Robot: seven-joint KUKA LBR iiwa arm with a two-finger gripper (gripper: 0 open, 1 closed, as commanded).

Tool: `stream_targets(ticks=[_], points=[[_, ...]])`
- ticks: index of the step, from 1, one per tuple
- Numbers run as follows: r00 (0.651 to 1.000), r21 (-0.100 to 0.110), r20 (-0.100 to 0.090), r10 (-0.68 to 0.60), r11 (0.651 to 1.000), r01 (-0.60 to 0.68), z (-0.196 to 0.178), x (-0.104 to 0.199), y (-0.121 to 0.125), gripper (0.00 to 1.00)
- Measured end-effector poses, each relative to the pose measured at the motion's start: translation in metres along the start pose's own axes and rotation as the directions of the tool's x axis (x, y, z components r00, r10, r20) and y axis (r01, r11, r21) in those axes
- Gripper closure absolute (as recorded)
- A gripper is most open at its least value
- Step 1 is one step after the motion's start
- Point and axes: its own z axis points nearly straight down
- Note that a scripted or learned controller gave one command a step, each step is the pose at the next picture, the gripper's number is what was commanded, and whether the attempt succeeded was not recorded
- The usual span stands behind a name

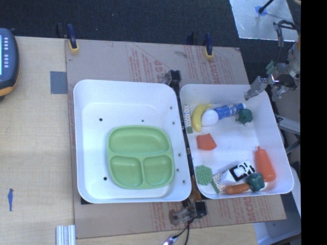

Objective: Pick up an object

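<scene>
While the tool (254, 91) hangs over the right bin's (232, 143) far rim, its middle lies bare.

left bin (84, 137) – landmark, white, shallow | green divided plate (139, 156) – inside it, three compartments | blue clamps (72, 38) (207, 44) – beyond its far edge, on brown board (148, 63) | grey tape patch (58, 82) – left of it

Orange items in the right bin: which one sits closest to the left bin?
The flat orange-red wedge, lying alone mid-bin under the yellow banana. The orange bottle lies by the right wall; the small orange carrot lies at the bottom edge.
</scene>
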Motion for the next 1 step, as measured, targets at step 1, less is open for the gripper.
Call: stream_targets(ticks=[1], points=[[1.000,-0.016,0.003,0.000,1.000,0.000,0.1162,-0.0081,0.0313,0.00]])
